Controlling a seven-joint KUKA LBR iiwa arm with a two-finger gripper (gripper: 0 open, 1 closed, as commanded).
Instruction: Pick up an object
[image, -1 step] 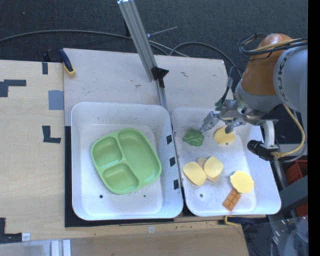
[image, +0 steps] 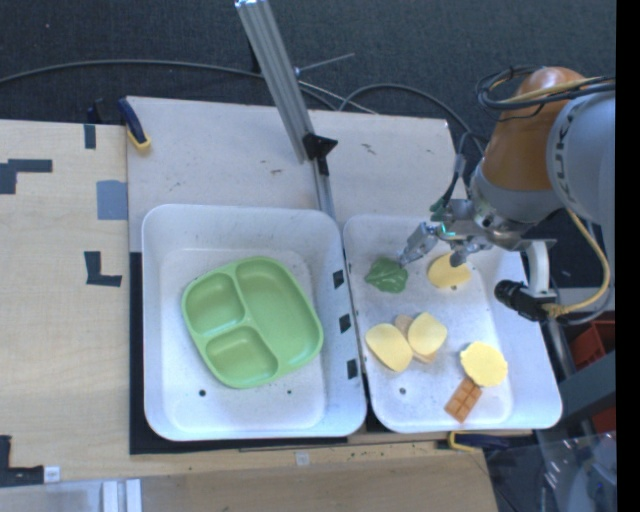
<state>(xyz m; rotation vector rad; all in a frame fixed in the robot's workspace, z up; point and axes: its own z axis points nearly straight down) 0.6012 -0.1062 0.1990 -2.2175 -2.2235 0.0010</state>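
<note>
1. The grey KUKA arm with the orange band (image: 530, 130) reaches in from the right over the far edge of the right-hand shallow white bin (image: 530, 395).
2. The two-finger gripper (image: 433, 252) hangs above the far half of that bin; its fingers stand spread apart with nothing between them, one finger (image: 415, 246) pointing toward the bin's left wall and the other (image: 458, 258) over a yellow piece.
3. The crumpled dark-green soft object (image: 386, 275) lies near the far-left corner of the right-hand bin, just beside the left finger and slightly toward the near edge from it.
4. The round pale-yellow plastic piece (image: 448, 272) lies just under the other finger, to the right of the green object.
5. Judged from this layout, these two are the candidates closest to the gripper; neither is grasped. The green object is roughly as wide as long, so no long axis constrains the approach.
6. Toward the near edge of the same bin lie the yellow oval piece (image: 389, 348), the yellow wedge-shaped piece on a tan base (image: 427, 335), the yellow rounded piece (image: 484, 364) and the small brown ridged block (image: 463, 399), all well apart from the gripper.
7. The left-hand shallow white bin (image: 160, 400) carries the light-green plastic tray with three compartments (image: 251, 321), far from the gripper.
</note>
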